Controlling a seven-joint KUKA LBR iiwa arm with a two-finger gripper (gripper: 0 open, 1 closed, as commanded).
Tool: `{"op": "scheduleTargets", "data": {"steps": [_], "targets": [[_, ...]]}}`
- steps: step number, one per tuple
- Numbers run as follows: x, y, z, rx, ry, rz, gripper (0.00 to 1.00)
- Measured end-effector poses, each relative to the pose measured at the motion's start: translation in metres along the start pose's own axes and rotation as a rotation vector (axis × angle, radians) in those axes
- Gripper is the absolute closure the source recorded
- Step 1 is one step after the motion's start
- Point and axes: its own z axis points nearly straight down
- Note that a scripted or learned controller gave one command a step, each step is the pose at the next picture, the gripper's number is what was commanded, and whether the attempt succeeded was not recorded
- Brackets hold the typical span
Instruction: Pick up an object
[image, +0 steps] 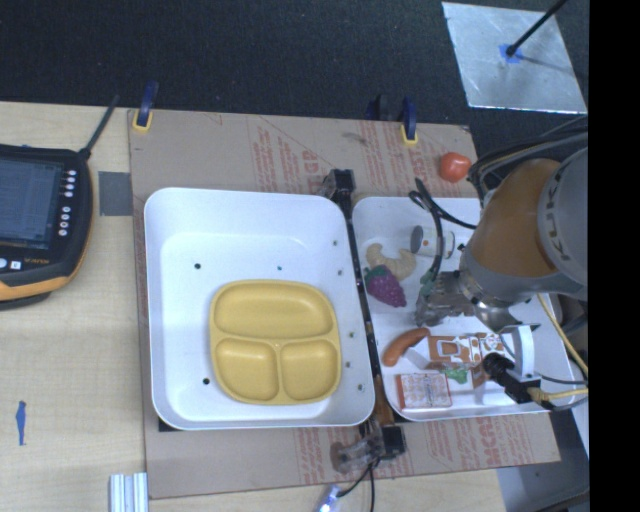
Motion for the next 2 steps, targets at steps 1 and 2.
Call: {"op": "scheduleTargets", "data": {"steps": [1,2], "targets": [[-0.028,0.024,-0.027,-0.004,0.001,0.006,1.00],[0.032,0.017,-0.091,-0.004,0.002,0.003,1.00]]}}
